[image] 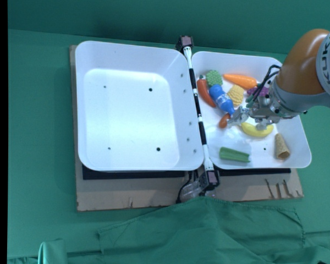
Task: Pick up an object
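The right bin (297, 157) holds several toy foods: an orange carrot (240, 80), a green bumpy fruit (213, 77), a red chili (205, 92), a blue bottle (221, 99), yellow corn (236, 95), a yellow banana (257, 130), a green cucumber (234, 155) and a waffle cone (281, 146). My gripper (249, 116) hangs low over the middle of this bin, just above the banana and right of the blue bottle. A small red piece (224, 120) lies at its left. I see nothing lifted off the bin floor.
The left bin (132, 106) sits beside the right one, with a black-and-white divider bar (197, 109) between them. Purple grapes (253, 91) peek out behind the wrist. Green cloth (209, 230) lies bunched at the front of the bench.
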`<state>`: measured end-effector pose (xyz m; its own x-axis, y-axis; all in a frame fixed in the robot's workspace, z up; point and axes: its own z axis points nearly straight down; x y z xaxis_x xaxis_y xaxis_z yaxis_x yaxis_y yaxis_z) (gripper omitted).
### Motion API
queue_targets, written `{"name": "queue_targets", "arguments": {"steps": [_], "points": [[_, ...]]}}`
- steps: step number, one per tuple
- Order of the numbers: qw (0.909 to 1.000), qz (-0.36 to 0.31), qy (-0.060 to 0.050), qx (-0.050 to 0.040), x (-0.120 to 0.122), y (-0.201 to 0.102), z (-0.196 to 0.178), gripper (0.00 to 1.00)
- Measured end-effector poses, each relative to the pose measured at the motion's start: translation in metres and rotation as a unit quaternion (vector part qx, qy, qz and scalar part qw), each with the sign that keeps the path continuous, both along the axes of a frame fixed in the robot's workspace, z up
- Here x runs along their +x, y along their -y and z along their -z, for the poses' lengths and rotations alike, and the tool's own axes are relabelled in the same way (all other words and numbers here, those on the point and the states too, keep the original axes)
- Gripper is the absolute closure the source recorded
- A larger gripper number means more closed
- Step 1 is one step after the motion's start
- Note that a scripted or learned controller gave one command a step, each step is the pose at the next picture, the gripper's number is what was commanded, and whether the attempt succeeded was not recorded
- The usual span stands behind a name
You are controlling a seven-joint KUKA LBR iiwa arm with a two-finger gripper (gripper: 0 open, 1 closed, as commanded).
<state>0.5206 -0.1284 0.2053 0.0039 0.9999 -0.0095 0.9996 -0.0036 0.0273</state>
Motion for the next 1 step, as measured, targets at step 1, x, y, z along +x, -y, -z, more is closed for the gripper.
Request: {"name": "queue_targets", "arguments": {"steps": [1], "points": [[1.0000, 0.003, 0.002, -0.0019, 0.0006, 0.0023, -0.0101, 1.00]]}}
